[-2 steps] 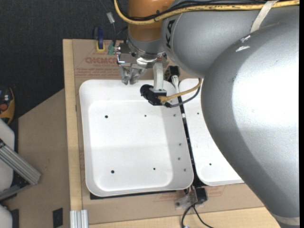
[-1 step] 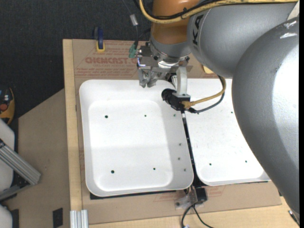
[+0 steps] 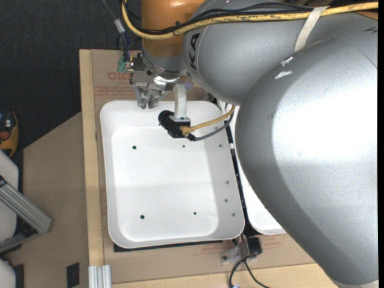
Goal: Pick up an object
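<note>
The tabletop (image 3: 93,161) is carrying the left bin (image 3: 168,191). Its white floor is lying bare apart from a few small dark dots that look like holes in the tray, not things to pick. The gripper (image 3: 149,101) is hanging over the far rim of this bin, near its far-left corner, low and close to the wall. From this slant I cannot tell whether the jaws are open or closed.

Further right, the grey arm (image 3: 312,131) is sweeping across the view with its orange band (image 3: 171,5) above the wrist, and it is covering most of the right bin (image 3: 264,221), so just a strip of that bin's near-left part is peeking out. I cannot tell where the object to be picked is lying. If there is one, it is probably sitting in the hidden part of the right bin or tucked under the gripper at the far wall.

Judging from this, the task is sitting at an early or unsuccessful stage: no pick is confirmed, and finding, gripping and lifting an object are all still waiting to be done.

As for writing, red print (image 3: 111,75) is running along the tabletop just beyond the left bin's far-left corner, but it is coming out too small and blurred to read.
</note>
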Controlling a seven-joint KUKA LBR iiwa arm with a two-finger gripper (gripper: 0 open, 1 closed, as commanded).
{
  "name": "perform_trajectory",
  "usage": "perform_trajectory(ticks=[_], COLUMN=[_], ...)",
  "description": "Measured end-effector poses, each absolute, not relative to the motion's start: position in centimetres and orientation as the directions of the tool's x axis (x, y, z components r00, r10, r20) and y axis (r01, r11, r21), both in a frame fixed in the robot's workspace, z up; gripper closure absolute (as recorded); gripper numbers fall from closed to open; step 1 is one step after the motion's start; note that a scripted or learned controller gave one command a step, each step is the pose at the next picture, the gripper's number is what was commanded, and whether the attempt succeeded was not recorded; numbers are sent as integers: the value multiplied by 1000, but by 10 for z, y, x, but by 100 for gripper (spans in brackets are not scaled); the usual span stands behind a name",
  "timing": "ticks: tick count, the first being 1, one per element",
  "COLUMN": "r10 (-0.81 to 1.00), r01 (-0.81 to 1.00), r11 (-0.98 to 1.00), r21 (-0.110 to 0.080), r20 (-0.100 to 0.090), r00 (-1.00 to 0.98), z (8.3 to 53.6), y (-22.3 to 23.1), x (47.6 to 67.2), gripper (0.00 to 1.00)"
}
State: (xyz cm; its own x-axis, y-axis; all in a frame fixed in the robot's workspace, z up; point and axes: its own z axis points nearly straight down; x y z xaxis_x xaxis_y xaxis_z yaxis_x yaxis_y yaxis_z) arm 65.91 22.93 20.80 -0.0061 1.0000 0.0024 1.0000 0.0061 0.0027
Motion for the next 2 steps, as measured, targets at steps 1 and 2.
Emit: perform_trajectory(ticks=[1, 2], r10=[1000, 1000], r01=[1000, 1000], r11=[-1, -4], r21=[8, 9], r20=[2, 1], r00=[1, 4], z=[284, 345], y=[207, 172], x=[654, 668], gripper=[100, 100])
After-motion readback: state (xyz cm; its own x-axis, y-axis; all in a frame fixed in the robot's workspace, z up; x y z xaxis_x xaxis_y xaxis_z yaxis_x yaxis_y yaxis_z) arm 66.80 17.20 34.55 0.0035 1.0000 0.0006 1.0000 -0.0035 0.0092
